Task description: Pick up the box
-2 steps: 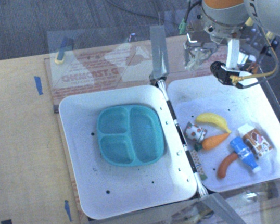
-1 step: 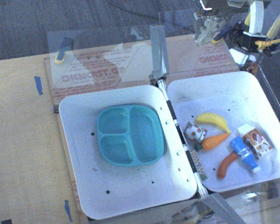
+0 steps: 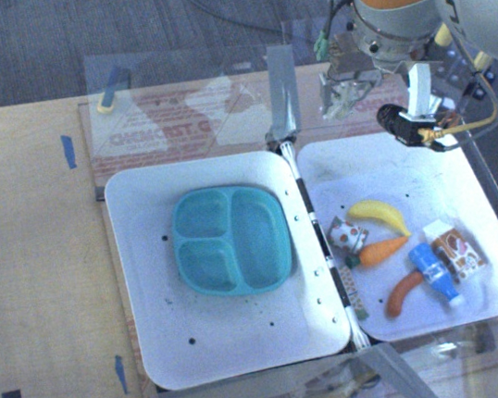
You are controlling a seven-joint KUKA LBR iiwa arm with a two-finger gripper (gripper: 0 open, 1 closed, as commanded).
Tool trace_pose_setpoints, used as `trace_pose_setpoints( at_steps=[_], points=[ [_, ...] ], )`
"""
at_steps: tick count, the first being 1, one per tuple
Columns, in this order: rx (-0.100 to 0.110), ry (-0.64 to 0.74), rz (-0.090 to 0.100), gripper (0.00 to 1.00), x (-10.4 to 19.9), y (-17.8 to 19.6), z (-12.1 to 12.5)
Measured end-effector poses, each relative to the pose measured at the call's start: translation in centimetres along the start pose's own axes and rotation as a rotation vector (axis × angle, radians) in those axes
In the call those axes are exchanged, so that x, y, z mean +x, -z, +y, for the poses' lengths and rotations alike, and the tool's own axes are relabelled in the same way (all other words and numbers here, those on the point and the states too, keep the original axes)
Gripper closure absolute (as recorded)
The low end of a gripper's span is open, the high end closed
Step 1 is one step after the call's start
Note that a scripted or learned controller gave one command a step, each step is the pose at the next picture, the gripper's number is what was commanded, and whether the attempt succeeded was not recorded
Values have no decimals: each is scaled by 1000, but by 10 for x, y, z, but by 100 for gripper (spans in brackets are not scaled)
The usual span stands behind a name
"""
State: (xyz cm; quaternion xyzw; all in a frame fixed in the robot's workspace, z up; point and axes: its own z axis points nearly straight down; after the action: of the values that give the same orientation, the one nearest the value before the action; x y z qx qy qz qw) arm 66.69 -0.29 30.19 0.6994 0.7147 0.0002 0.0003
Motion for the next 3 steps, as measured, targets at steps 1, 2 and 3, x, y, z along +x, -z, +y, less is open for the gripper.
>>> trace_pose_setpoints(
  at_steps=[1, 2, 3],
  points=[
    [-4, 0, -1, 100, 0, 11, 1],
    [-8, 0, -1, 100, -1, 22, 2],
    [-12, 0, -2, 100, -1, 33, 3]
  ],
)
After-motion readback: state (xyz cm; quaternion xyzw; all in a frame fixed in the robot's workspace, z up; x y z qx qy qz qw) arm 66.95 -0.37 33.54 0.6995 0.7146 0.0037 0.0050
